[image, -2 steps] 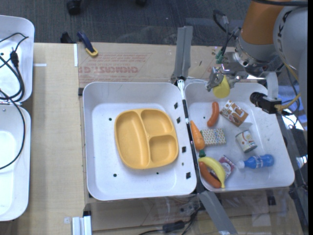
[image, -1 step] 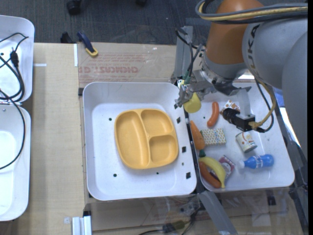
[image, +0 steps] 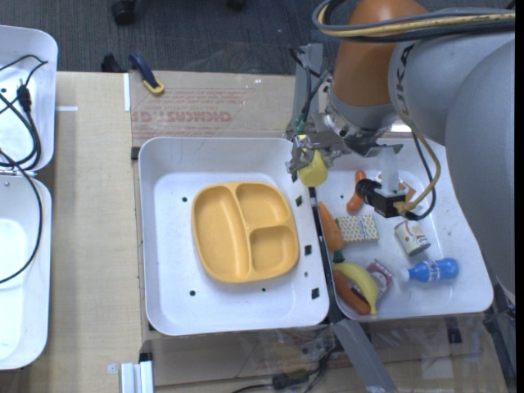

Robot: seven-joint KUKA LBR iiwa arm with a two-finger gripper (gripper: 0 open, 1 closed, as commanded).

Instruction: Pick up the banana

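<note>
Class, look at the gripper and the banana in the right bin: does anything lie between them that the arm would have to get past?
Yes. The gripper sits at the bin's top left with a yellow object at its tip. The banana lies near the bottom left. Between them lies a carrot along the left wall, with a patterned packet beside it.

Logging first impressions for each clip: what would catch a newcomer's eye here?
The yellow divided plate lies in the middle of the left bin. The grey arm's gripper hangs over the divide between the bins with a small yellow object at its tip, while the banana lies at the right bin's near edge.
</note>
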